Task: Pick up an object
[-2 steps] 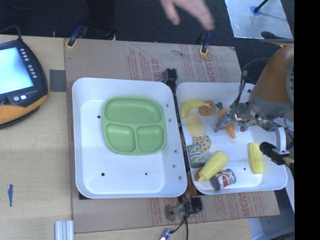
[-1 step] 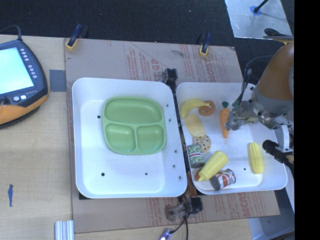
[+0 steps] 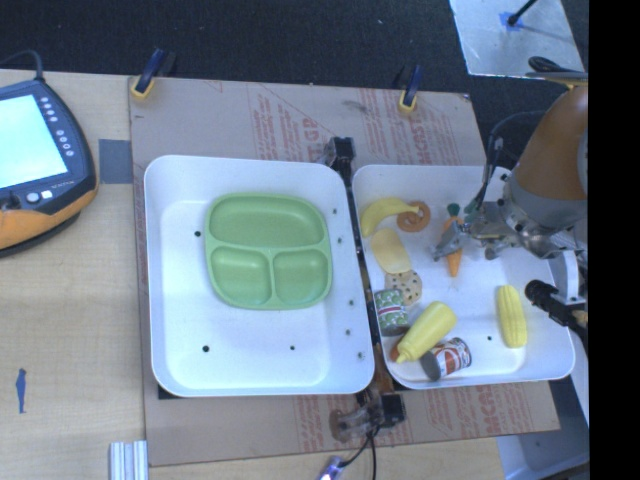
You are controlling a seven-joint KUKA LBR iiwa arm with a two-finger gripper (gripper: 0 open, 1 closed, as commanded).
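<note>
Robot gripper poised over a toy carrot in the right white bin, beside a bin holding a green divided plate.

From above, the gripper's tips meet at the carrot's upper end; whether they are closed on it I cannot tell. The carrot lies right of the plate, in the right bin's upper middle. It looks light, stiff, smooth plastic, likely slippery; its thicker middle seems the surest hold. Also right of the plate: one banana, one pretzel, one cookie, one corn cob, one yellow bottle, one can. Two bins, one plate.
</note>
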